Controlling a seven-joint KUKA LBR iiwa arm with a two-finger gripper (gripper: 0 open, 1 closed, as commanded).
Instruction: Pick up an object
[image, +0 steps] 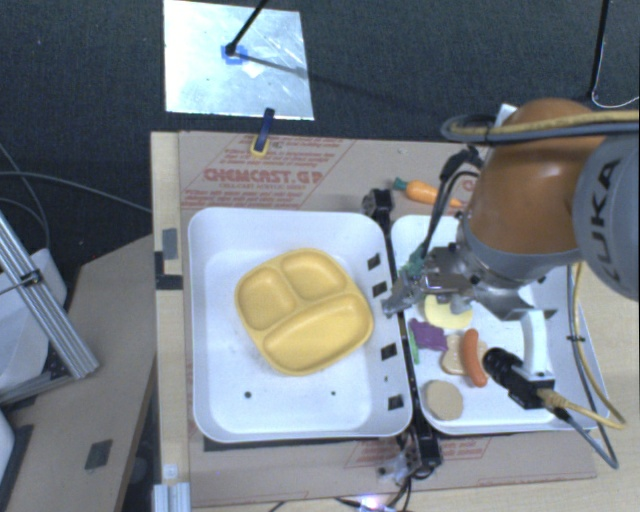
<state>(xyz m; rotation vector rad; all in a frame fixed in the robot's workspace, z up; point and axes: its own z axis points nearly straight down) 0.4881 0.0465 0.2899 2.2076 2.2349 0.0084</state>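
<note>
**Arm low over the right bin, grasp unconfirmed**

Camera view: the arm (540, 190) hangs over the right bin (560, 415), its bulk covering much of that bin; the gripper (432, 285) sits near the divider between bins, and whether it is released or clenched cannot be told. Candidate objects lie just below it: a purple piece (430, 335), a sausage (473, 358), a tan disc (444, 399); a carrot (425, 190) rests at the bin's far edge. The left bin (215, 400) holds a yellow divided plate (303, 310).

Risk: so close to the bin wall, the gripper could strike the rim or close on nothing; crowded toys may nudge each other aside.
</note>
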